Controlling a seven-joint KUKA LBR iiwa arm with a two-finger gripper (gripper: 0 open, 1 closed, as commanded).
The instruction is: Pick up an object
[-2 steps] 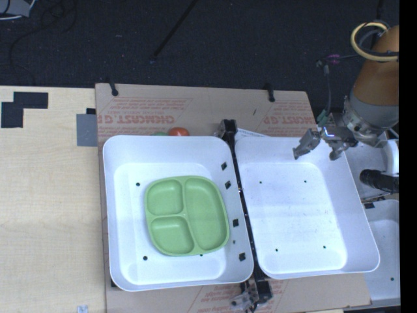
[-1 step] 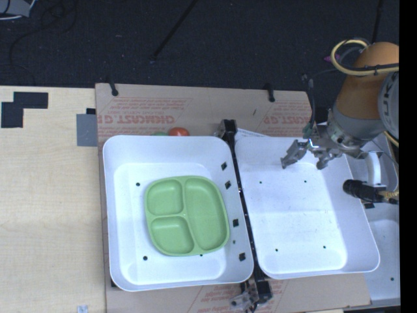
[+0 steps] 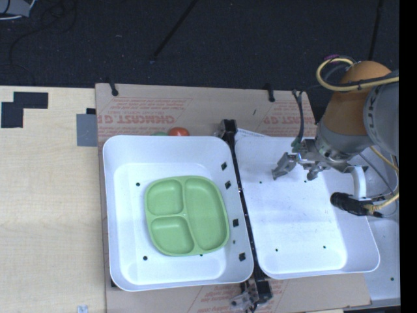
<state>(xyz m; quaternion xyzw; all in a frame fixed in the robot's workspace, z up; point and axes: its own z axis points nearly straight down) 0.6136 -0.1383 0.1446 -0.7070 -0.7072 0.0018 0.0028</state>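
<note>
Green three-compartment plastic plate [image 3: 187, 215] lies flat in the left white bin [image 3: 124, 175], well apart from the metal two-finger pincer [image 3: 296, 168], which hangs open and holds nothing over the right white bin [image 3: 306, 240].

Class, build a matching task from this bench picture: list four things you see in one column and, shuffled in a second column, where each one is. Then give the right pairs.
Things:
1. green three-compartment plastic plate
2. small red-orange round object
3. robot's hand
4. orange band on the arm

Places:
A. over the right white bin
B. inside the left white bin
C. above the wrist
D. behind the left bin's back rim

Pairs: 1-B, 2-D, 3-A, 4-C
</note>
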